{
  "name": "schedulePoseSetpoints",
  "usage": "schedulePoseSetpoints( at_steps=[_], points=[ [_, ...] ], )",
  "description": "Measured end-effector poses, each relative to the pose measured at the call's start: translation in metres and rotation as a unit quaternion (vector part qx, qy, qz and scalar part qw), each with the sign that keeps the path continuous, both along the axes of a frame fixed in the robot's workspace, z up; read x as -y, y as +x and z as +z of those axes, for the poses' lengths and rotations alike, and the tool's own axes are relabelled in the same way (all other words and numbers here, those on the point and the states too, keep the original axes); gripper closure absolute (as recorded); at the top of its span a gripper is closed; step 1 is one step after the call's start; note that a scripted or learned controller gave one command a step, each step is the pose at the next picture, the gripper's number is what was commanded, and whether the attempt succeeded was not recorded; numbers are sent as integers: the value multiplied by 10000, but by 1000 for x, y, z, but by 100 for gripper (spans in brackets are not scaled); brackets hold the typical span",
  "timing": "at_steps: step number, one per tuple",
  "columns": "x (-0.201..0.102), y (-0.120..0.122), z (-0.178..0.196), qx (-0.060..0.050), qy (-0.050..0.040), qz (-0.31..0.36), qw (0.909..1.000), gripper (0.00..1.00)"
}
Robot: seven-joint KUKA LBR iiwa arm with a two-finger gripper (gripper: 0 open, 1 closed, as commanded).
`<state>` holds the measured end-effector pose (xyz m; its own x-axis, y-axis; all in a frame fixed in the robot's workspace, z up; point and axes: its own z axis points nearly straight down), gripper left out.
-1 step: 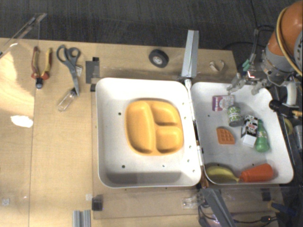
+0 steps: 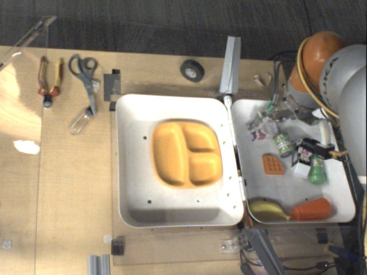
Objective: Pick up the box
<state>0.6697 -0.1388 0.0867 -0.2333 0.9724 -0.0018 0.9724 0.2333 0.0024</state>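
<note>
The box (image 2: 304, 156) is small, white with a black and red top. It lies in the right bin (image 2: 252, 171), toward its right side, between a green can (image 2: 282, 144) and a green bottle (image 2: 317, 171). My gripper (image 2: 268, 117) hangs over the bin's far left corner, up and to the left of the box and apart from it. The grey arm with its orange band (image 2: 321, 56) reaches in from the upper right.
The right bin also holds a crinkled clear wrapper (image 2: 258, 128) under the gripper, an orange waffle (image 2: 273, 165), a banana (image 2: 268, 209) and an orange carrot (image 2: 311, 209). The left bin (image 2: 137, 205) holds a yellow divided plate (image 2: 187, 152). Scissors (image 2: 86, 79), pliers (image 2: 49, 80) and a tape roll (image 2: 192, 70) lie on the bench.
</note>
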Motion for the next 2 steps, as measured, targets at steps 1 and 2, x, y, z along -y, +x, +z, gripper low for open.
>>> schedulePoseSetpoints(
  at_steps=[1, 2],
  points=[
    [-1, 2, 12, 26, -8, 23, 10000, 100],
    [-47, -3, 148, 32, 1, 472, 9989, 100]
  ],
)
